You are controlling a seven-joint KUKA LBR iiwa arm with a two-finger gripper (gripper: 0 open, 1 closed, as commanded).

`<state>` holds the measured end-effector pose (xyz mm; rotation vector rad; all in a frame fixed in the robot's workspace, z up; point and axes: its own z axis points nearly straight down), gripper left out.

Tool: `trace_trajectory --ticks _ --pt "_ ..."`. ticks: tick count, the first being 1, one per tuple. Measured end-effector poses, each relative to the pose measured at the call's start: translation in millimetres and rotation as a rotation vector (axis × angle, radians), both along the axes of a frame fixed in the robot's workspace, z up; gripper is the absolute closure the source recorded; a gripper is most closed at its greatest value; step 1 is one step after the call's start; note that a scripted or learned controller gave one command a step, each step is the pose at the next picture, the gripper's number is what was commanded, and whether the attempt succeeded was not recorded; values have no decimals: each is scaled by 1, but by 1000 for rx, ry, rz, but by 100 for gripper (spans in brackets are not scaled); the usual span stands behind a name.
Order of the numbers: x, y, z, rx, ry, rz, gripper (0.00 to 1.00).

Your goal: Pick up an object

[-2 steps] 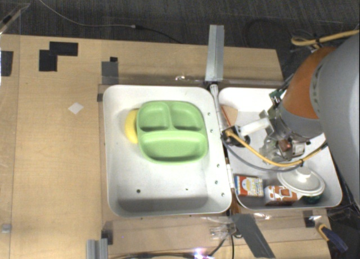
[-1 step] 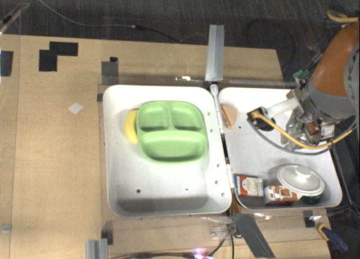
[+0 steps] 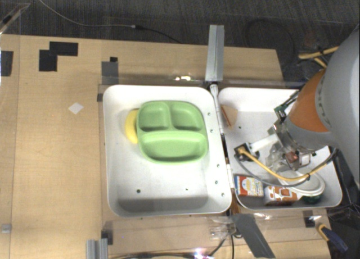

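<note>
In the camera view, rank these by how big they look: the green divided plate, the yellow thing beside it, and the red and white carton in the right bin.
Largest to smallest, as they appear:
1. green divided plate
2. red and white carton
3. yellow thing, though the plate hides part of it, so its full size is unsure.

Arm (image 3: 343, 78): 1 grey arm, entering from the right side of the camera view, its bulk at the upper right edge.
Band (image 3: 306, 112): orange section above the wrist, sitting lower and left of the grey body.
Wrist (image 3: 301, 134): grey, angled down and to the left from the band.
Cable (image 3: 267, 168): yellow cable looping out from the wrist area toward the left, beside thin dark wires.
Gripper (image 3: 281, 159): pointed downward below the wrist; metal parts blurred, so its state is unclear.
</note>
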<state>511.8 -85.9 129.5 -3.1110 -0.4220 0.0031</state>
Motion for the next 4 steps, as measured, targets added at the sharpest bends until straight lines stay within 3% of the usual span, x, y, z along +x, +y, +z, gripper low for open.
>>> trace_trajectory --ticks 1,2,3,4 --pt "81 -11 -40 -1 -9 -50 100" --pt "48 -9 -40 -1 -12 -63 100" --pt "7 -9 32 0 -4 -66 100" --pt "-20 -25 -40 1 -16 -65 100"
